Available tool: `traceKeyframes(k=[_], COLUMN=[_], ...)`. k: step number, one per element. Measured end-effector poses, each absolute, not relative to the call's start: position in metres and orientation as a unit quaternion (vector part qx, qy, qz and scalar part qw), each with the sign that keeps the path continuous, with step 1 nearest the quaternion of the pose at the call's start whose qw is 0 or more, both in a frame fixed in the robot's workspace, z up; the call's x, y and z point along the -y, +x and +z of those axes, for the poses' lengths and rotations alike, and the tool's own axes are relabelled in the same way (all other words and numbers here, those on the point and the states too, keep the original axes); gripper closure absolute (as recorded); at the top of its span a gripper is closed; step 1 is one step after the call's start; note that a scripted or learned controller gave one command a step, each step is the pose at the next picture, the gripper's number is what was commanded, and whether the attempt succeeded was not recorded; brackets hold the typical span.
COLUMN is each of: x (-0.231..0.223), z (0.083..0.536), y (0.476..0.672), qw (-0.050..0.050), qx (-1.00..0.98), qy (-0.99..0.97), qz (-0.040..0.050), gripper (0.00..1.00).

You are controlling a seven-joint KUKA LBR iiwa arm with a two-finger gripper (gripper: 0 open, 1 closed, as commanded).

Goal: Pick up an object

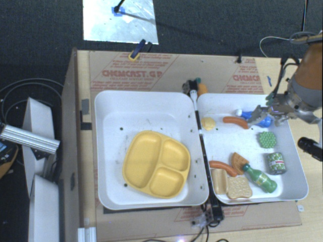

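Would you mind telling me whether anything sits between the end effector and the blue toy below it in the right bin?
Nothing visible does: the end effector hovers at the blue toy, with the orange sausage beside it.

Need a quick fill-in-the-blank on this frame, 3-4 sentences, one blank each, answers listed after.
1. The yellow divided tray lies in the ____ bin.
2. The tray has ____ compartments.
3. The toy bottle in the right bin is coloured ____.
4. The arm's pincer is over the ____ bin, near a blue object.

Missing words: left; three; green; right
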State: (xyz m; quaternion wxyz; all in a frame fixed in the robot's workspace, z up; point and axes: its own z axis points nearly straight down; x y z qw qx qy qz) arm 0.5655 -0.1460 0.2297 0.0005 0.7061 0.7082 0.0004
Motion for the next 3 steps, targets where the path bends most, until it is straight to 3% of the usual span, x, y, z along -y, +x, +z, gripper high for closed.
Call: traceKeyframes(k=[1,2,3], x=[0.134,0.107,0.183], z=[0.176,0.084,0.086], y=[0.515,0.499,0.490], qw=[0.000,0.001,-0.003], qx=[-0.708,-0.707,-0.710], qy=[0.707,0.707,0.704], qz=[0.0000,0.0007,0.0048], gripper=[0.00,0.00,0.00])
